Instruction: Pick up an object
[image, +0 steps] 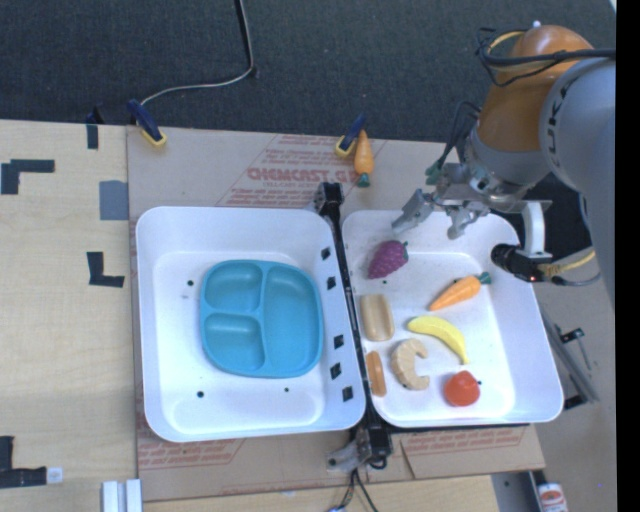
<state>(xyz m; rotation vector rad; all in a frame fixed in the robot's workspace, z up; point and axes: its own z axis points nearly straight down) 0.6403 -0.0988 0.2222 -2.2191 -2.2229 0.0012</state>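
The cardboard sheet (285, 175) bears red print, seemingly "CHEMCAST" (the smaller lines are illegible).

One fixed camera above the bench (60, 300), looking down at a slant, far enough to take in both white bins (160, 330) — side by side mid-frame — arm (560, 100) entering at upper right

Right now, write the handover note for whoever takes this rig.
Claw: open, holding nothing, hovering over the back edge of the right bin.
Right bin holds: purple fruit nearest the claw, carrot, banana, tomato, bread roll, bitten pastry, small sausage.
Left bin: blue divided plate.
Done: nothing picked yet.
Left: descend, grasp one object, lift.
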